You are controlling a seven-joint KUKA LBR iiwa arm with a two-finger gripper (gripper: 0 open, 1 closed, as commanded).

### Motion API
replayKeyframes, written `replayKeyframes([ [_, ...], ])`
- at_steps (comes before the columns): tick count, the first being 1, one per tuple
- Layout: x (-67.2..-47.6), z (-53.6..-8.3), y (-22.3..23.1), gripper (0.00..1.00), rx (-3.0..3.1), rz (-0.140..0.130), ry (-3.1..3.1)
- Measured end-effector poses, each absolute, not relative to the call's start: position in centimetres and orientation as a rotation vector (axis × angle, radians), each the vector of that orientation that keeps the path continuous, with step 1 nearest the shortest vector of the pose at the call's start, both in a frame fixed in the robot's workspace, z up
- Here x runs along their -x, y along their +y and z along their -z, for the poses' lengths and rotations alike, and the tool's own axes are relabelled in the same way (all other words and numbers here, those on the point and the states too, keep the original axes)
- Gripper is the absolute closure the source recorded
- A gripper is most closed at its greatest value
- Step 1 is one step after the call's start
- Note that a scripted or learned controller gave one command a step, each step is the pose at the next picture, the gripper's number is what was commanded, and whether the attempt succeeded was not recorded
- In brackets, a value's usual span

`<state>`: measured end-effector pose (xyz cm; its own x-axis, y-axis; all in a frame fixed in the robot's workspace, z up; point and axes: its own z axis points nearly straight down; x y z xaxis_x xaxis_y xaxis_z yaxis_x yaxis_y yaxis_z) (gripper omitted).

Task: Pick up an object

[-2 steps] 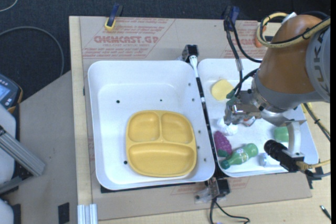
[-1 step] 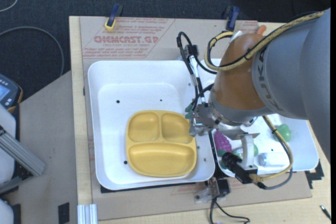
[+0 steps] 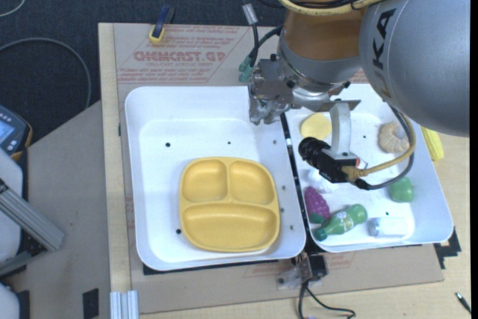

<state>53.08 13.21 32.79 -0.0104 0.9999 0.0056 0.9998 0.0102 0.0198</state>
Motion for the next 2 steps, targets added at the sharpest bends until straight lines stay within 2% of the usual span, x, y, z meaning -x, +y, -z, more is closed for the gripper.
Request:
replayKeyframes([
  [1, -52.77, -32.95, 12.72, 1.00, -2.217, -0.002, 2.222],
  [2, -52.79, -33.95, 12.78, 1.00, -2.215, -0.003, 2.223],
])
